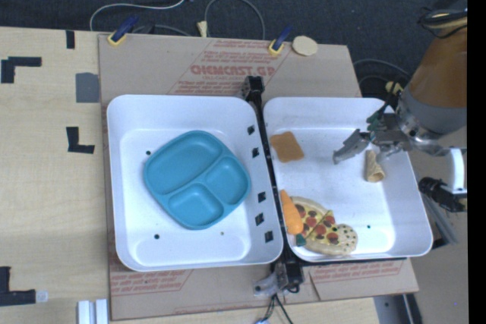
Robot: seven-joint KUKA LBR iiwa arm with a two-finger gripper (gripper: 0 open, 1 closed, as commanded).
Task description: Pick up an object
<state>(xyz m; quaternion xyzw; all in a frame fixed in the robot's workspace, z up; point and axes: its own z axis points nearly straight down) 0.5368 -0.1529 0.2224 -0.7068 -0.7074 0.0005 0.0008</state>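
Camera view: end effector [366,146] spread open over right bin [334,111], gripping nothing, one finger [348,148] splayed leftward. Risk judged: closing on air or nudging small beige piece [374,166] against bin wall, given near-edge position. Piece short, stubby, pale tan, lying just beneath end effector near right rim.

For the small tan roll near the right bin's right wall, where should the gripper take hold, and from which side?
Grip the tan roll across its narrow middle, coming straight down from above. It lies flat on the floor of the right bin, long axis running roughly top to bottom in the view, so fingers closing left-right would span its short width. The gripper hovers just beside it; the wall lies close on the right, so I'd keep that side tight.
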